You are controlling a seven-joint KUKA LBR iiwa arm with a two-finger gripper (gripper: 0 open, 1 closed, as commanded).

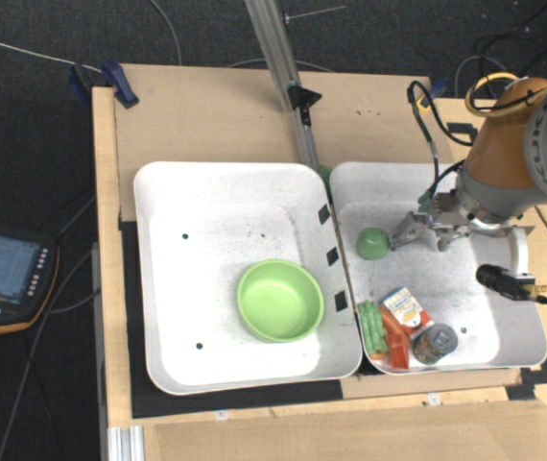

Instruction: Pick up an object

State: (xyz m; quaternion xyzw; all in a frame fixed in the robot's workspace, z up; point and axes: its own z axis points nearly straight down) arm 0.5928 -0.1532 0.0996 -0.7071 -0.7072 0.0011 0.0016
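Small green cup on its side in right bin, upper left part, gripper just beside it to the right, fingers spread, nothing between them, snack packet, carrot, round tin clustered near front edge, green bowl in left bin.

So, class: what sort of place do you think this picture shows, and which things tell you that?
Probably a robotics lab bench set up for grasping trials. Clues: a grey-and-orange arm reaching over two white bins, a handheld control pendant beside the bench, and loose cables on dark carpet.
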